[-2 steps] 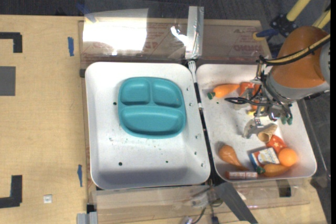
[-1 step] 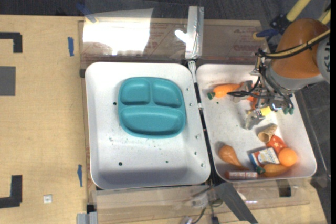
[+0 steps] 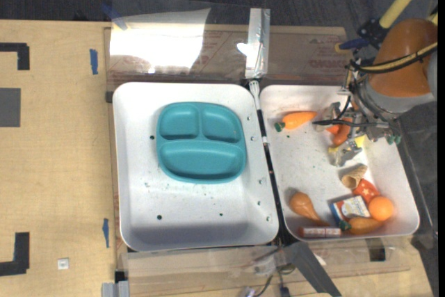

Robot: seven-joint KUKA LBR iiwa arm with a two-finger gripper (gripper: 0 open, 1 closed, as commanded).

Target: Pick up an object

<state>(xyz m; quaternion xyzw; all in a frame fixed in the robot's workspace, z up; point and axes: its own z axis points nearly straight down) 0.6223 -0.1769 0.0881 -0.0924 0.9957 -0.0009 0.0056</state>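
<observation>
Gripper [image 3: 345,134] hung low over the right bin's [image 3: 311,170] far right corner, near a carrot [image 3: 297,120]. We could not tell its grip. We saw a teal plate [image 3: 201,141] mid left bin [image 3: 139,170].

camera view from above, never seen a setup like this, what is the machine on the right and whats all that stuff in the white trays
This is one fixed camera looking down at a slant on a bench. The grey arm with an orange band is a robot reaching in from the right; its two-finger gripper is low over the right white bin, and I cannot tell whether it holds anything. That bin holds toy food: an orange carrot, a tan pear-shaped piece, a round orange fruit and a small red and white box. The left white bin holds a teal divided plate.
</observation>
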